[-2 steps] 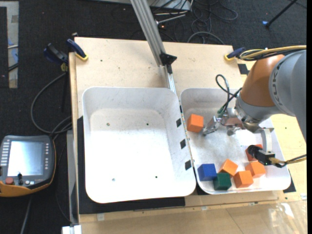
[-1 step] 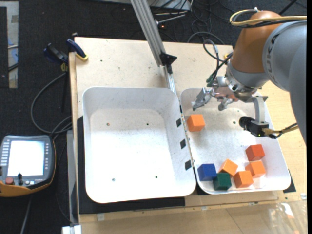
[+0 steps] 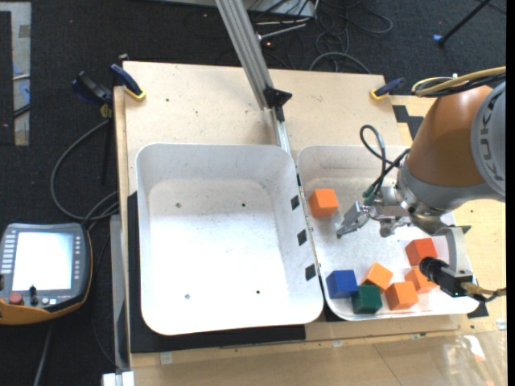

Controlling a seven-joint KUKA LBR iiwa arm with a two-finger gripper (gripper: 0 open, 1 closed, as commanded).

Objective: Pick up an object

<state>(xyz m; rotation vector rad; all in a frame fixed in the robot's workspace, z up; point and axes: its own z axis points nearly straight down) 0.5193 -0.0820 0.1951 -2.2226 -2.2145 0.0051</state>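
Camera view: orange cube (image 3: 324,202) sits slightly skewed beside pincer (image 3: 351,223).

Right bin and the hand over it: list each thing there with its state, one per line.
Hand: above the right bin, nothing seen between its fingers.
Lone orange cube: resting on the bin floor, apart from the others, left of the hand.
Blue cube: resting on the floor, near the front wall.
Green cube: resting beside the blue cube.
Right bin: holds all the cubes.

Grey arm (image 3: 459,147) from the right, wrist angled down-left.
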